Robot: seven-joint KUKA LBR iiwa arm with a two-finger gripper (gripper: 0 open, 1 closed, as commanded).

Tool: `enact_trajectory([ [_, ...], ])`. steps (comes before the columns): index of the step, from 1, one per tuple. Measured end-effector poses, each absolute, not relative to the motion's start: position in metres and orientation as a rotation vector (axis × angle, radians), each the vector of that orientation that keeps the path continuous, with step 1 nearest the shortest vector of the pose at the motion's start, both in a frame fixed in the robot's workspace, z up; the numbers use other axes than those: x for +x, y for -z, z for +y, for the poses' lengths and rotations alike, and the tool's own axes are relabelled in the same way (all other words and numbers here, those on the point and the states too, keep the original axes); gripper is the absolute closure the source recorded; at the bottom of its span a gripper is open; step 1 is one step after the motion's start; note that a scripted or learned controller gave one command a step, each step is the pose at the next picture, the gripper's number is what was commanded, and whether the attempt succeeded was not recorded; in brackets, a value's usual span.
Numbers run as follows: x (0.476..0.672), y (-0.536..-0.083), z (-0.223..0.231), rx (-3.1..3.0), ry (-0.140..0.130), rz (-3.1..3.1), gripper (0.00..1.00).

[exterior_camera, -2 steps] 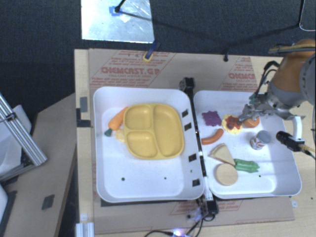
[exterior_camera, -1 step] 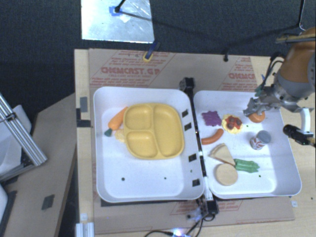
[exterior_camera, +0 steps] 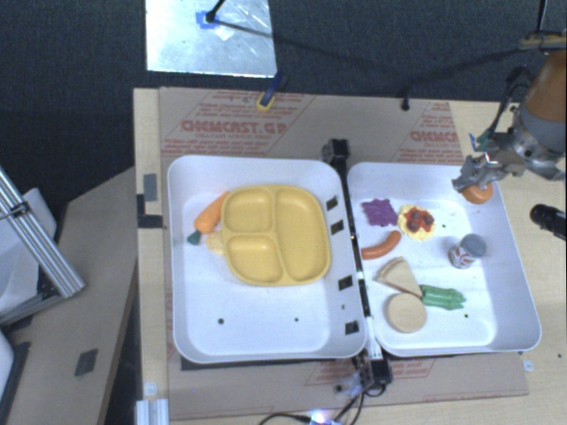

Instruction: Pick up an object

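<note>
Bench: brown cardboard sheet point(exterior_camera: 230, 124) under two shallow white plastic bins, side by side and touching along black clips.
Left bin point(exterior_camera: 190, 326): one yellow three-compartment plastic tray point(exterior_camera: 273, 235); one orange toy carrot point(exterior_camera: 210, 212) lies against the tray's left edge, beside it and not in a compartment. The tray's compartments hold nothing.
Right bin point(exterior_camera: 509, 317): eight small toys in all, loosely scattered, most well apart.
Near the middle: one tan bread wedge point(exterior_camera: 400, 277) just above one round tan biscuit point(exterior_camera: 405, 312); one green bean-like pod point(exterior_camera: 442, 297) just right of them.
Upper part: one purple grape cluster point(exterior_camera: 380, 211), one yellow disc with red topping point(exterior_camera: 416, 221), one red-orange sausage point(exterior_camera: 381, 244).
Right side: one small silver and red can point(exterior_camera: 466, 251), lying tilted.
Far corner: one small orange ball-like toy point(exterior_camera: 479, 194), by the bin's upper right rim.
Gripper point(exterior_camera: 471, 177): at the orange toy, over it and partly hiding it; cannot tell how the jaws stand, nor whether anything sits between them.
</note>
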State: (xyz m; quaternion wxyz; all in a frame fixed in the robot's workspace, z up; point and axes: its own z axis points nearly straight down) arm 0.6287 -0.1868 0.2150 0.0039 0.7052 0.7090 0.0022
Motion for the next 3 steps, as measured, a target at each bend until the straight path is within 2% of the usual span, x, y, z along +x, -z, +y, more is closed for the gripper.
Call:
enact_trajectory([
  [1,0.63,-0.226,-0.187,2.213,-0.004,2.224,1.0],
  [3,0.608,-0.231,-0.089,2.213,-0.002,2.231,1.0],
])
